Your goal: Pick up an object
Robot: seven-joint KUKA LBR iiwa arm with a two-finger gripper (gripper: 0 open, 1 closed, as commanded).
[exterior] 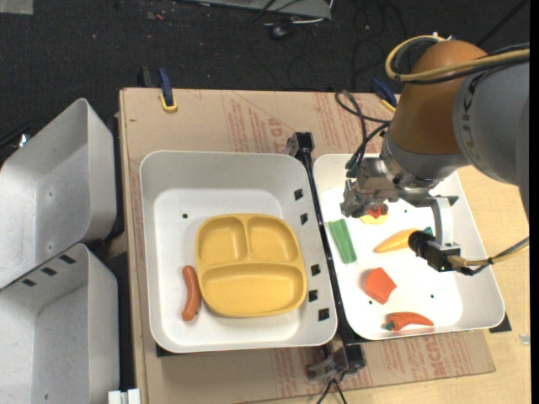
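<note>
Grey arm's gripper (368, 202) hangs over the right bin (480, 305), above a green block (342, 241).

The grey arm reaches in from the right, claw (367, 202) pointing down.

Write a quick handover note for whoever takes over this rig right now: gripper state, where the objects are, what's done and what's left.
Gripper: low over the back of the right bin, above a small red and yellow item. Whether it has a grip can't be told from this view.
Right bin: green block by its left wall, orange carrot mid-bin, red block, red chili pepper at the front.
Left bin: yellow divided plate, sausage left of it.
Done: arm placed over the right bin. No object seen lifted.
Left: grasp and lift one object.
</note>
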